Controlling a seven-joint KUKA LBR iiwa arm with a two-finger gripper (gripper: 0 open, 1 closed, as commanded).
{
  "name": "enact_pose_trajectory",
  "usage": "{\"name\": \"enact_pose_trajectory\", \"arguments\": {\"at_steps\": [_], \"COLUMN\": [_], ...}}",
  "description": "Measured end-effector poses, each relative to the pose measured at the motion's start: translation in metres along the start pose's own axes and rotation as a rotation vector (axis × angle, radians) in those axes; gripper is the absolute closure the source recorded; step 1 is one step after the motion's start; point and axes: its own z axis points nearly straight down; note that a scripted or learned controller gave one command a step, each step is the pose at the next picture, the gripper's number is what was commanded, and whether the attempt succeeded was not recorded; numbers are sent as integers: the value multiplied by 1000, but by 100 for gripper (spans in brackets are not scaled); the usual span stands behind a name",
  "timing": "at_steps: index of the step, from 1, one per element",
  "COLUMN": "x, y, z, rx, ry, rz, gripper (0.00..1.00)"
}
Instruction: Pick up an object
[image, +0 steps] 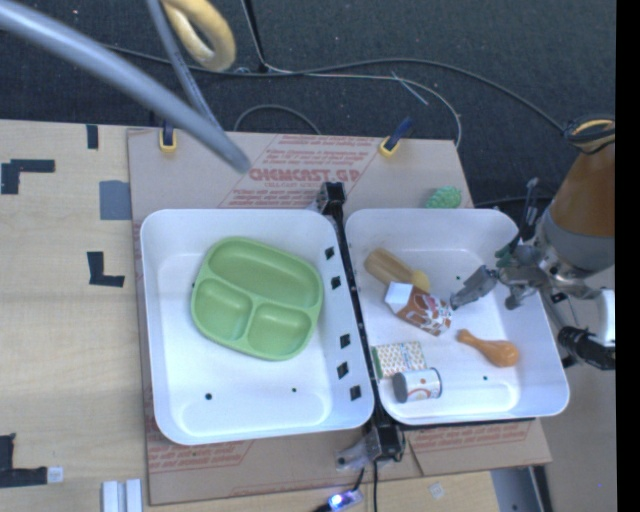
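My gripper hangs over the right bin, near its right wall, and points down-left toward the bin's middle. Just left of its tip lies a red and white patterned packet with a small white block against it. A tan cylinder lies above them. An orange drumstick-shaped toy rests below the gripper. A patterned card and a small can on its side sit near the bin's front edge. Nothing shows held in the gripper.
The left bin holds a green divided plate. A black divider runs between the bins. A small green object lies on the cardboard behind the right bin. The arm's orange band is at the right edge.
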Motion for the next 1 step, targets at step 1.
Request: {"name": "enact_pose_trajectory", "arguments": {"at_steps": [1], "x": [0], "y": [3], "z": [-8], "rx": [-14], "ry": [-3], "rz": [-4], "gripper": [0]}}
